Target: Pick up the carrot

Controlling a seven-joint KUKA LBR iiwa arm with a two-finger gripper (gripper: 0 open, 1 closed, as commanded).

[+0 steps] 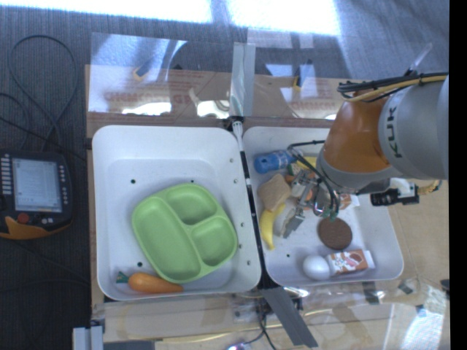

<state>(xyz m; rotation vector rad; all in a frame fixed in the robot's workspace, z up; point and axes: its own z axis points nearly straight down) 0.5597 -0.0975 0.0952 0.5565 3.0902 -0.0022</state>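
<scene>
The carrot (152, 284) lies at the front edge of the left bin (109, 166), far to the left of the pincer (295, 221) and a little nearer the camera, with its green end pointing away from the pincer. It rests just beside the near rim of a green divided plate (184, 232), which takes up the middle of that bin. The pincer hangs in the right bin (383, 257), its two fingers spread apart with nothing between them, just beside a banana (268, 228) on its left. A tan block (275, 191) and a blue bottle (271, 161) sit behind it. To its right lies a brown round disc (335, 233); in front of that sit a white egg (316, 267) and a small orange carton (348, 262).
</scene>
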